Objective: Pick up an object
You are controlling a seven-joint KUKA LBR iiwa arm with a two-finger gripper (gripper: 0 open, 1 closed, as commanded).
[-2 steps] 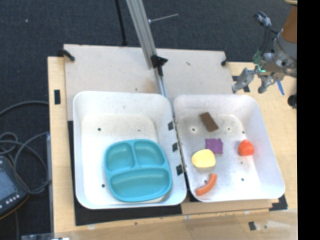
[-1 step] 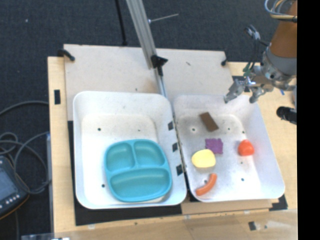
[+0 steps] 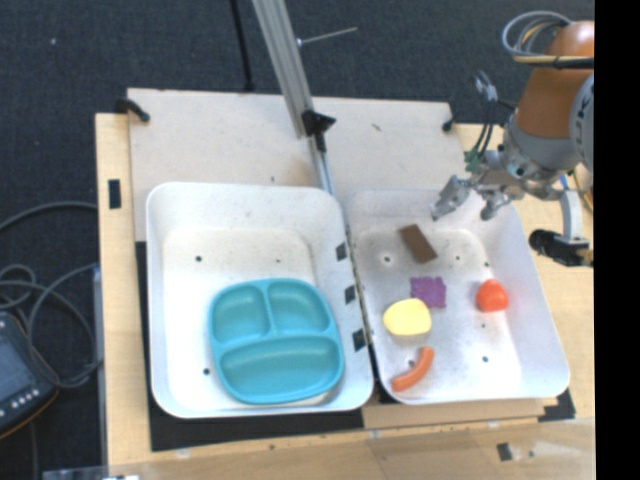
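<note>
The right bin [image 3: 535, 353] holds several small things: a brown block [image 3: 418, 243] near its back, a purple piece [image 3: 428, 291] in the middle, a yellow rounded piece [image 3: 407, 318] just below it, an orange-red ball [image 3: 491, 296] to the right, and an orange sausage-shaped piece [image 3: 413, 368] at the front. My gripper [image 3: 468, 200] hangs over the bin's back right part, above and right of the brown block. Its two fingers are spread apart with nothing between them.
The left bin [image 3: 175, 218] carries a teal divided plate [image 3: 275, 340] in its front half. A slanted metal pole [image 3: 285, 53] rises behind the bins, ending at a clamp between them. Cables lie on the floor at the left.
</note>
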